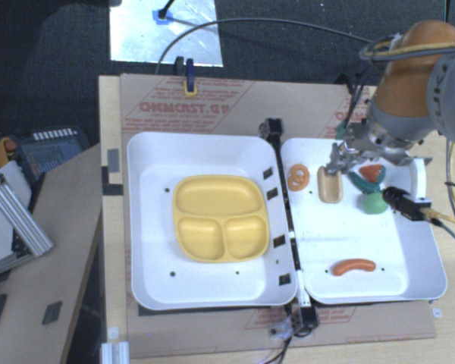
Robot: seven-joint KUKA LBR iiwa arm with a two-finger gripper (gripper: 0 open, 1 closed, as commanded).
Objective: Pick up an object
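My gripper (338, 163) hangs over the upper part of the right bin (409, 279), reaching in from the right. Just below its tip lies a tan, bun-like piece (330, 188), standing lengthwise; the gripper sits at its top end, and I cannot see whether they touch. To the left of that piece lies an orange pretzel-shaped ring (298, 177). To the right, partly under the wrist, are a red piece (372, 172) and a green-teal piece (373, 202). An orange-red sausage (353, 267) lies alone near the bin's front.
The left bin (148, 161) holds a yellow three-compartment plate (218, 217) at its middle. A black divider (282, 203) with clips runs between the two bins. Bare white floor shows in the middle of the right bin.
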